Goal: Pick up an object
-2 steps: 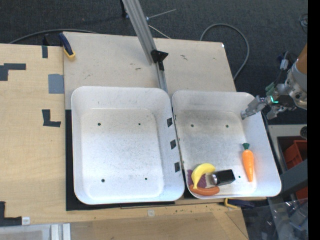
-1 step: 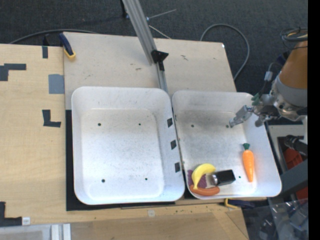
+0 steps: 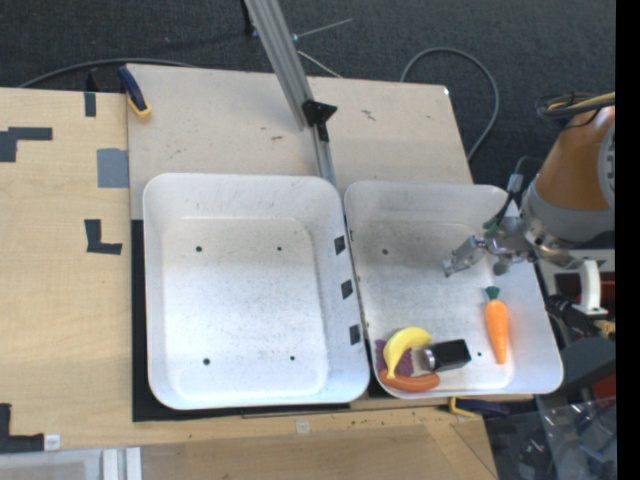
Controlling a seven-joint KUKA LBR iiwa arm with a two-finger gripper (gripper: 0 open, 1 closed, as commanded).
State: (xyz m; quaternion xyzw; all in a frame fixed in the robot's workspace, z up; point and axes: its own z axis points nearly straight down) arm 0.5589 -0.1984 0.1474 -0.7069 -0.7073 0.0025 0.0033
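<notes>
Empty, parted gripper (image 3: 462,260) hovers above the right bin (image 3: 420,208); the carrot (image 3: 497,329) below looks light, stiff, best pinched mid-body

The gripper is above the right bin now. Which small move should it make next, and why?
Probably a short move toward the carrot and then down. The gripper hangs over bare floor of the right bin, and the carrot lies alone, apart from the banana pile in the corner.
</notes>
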